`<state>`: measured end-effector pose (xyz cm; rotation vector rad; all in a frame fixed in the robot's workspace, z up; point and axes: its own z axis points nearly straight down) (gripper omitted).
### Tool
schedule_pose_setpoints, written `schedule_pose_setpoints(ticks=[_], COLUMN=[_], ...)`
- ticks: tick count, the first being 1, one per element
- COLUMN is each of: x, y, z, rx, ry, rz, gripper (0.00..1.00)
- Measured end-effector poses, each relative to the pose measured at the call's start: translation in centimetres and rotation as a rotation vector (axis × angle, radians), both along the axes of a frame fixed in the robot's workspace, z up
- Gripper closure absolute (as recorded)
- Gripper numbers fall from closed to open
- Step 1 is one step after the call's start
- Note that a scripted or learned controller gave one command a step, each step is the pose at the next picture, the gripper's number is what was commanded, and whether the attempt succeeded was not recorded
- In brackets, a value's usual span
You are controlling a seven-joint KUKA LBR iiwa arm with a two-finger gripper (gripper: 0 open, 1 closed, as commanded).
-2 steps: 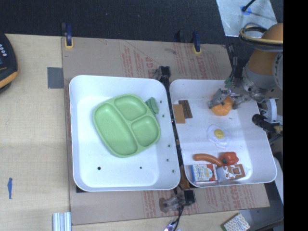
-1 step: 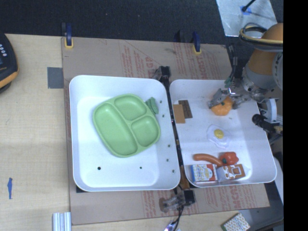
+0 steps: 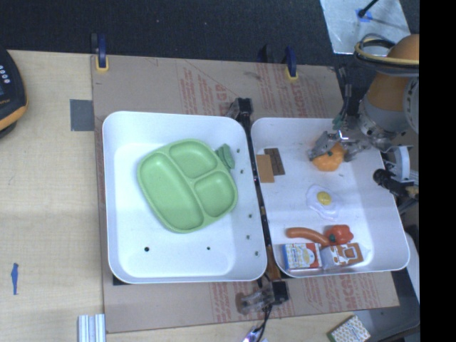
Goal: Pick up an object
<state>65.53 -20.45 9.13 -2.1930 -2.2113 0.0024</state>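
In the right bin (image 3: 377, 212) lie an orange fruit-like piece (image 3: 328, 162), a fried-egg toy (image 3: 323, 198), a red sausage (image 3: 305, 234), a red pepper (image 3: 340, 233), two small cartons (image 3: 301, 256) (image 3: 345, 254) and a brown block (image 3: 269, 164). My gripper (image 3: 332, 148) reaches in from the right and hangs at the far side of this bin, directly over the top of the orange piece. It looks open, with one finger on each side of the piece's upper edge. Nothing is lifted.
The left bin (image 3: 128, 248) holds a green divided plate (image 3: 187, 184) with a small green item (image 3: 226, 155) at its right rim. The bins meet at a narrow divider (image 3: 254, 191). Clamps and cables sit along the cardboard's edges.
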Motion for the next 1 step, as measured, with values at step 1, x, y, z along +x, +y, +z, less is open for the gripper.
schedule_pose_setpoints(ticks=[1], x=[0.01], y=[-0.12], z=[0.47], rx=[-0.004], ry=[-0.004], rz=[0.000], gripper=[0.00])
